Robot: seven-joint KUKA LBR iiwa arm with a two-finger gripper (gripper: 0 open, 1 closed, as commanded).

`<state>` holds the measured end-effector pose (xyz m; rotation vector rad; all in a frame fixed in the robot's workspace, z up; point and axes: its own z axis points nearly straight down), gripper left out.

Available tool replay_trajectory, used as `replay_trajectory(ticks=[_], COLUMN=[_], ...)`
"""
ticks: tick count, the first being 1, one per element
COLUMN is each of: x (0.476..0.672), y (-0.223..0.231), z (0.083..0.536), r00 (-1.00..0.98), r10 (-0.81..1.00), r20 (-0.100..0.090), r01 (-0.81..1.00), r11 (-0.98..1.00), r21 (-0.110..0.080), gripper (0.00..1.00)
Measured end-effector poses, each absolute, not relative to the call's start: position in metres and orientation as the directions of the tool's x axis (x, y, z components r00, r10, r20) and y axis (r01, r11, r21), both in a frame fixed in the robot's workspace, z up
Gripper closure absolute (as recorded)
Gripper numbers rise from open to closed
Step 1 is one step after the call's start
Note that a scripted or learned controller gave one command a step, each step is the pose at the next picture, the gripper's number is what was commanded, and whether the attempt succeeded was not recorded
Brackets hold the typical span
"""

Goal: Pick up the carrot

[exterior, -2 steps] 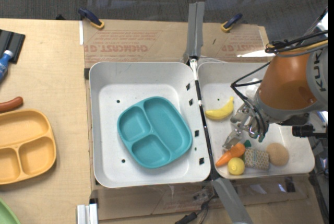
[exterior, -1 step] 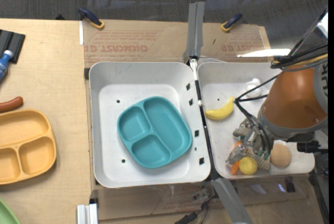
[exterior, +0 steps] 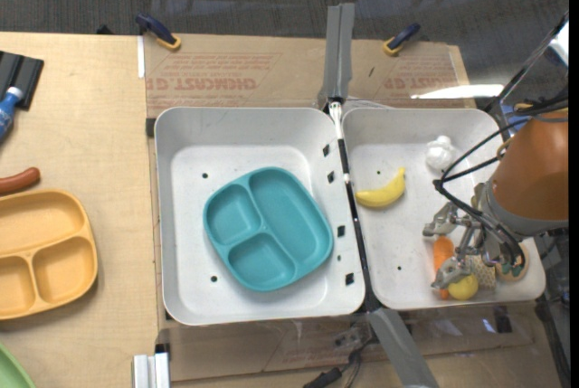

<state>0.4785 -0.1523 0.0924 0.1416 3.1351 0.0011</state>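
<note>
Bins: two white; left bin [exterior: 181, 196] holds one teal divided tray [exterior: 267, 228], right bin [exterior: 398, 278] holds the rest.
Right bin count: one banana [exterior: 382, 190], one white lump [exterior: 440, 155], one yellow fruit [exterior: 463, 287], one carrot [exterior: 441, 255].
Carrot: orange, short, near the front right corner, partly covered.
Gripper [exterior: 466, 246]: directly over carrot; whether it grips, cannot tell.
Bench left: yellow tray [exterior: 41, 255], cut off.

Orange carrot [exterior: 441, 256], teal tray [exterior: 266, 228]

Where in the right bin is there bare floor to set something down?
Free: the right bin's floor below the yellow banana, left of the gripper. Crowded: the lower right corner, with the orange carrot and a yellow lemon.
</note>
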Motion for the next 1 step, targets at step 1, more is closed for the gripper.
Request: replay_trajectory(ticks=[1], x=[0.5400], y=[-0.1991], z=[0.0924], r00=[-0.990], r10=[0.144], r20=[-0.004], r01=[0.144], r11=[0.990], r21=[0.002], gripper=[0.00])
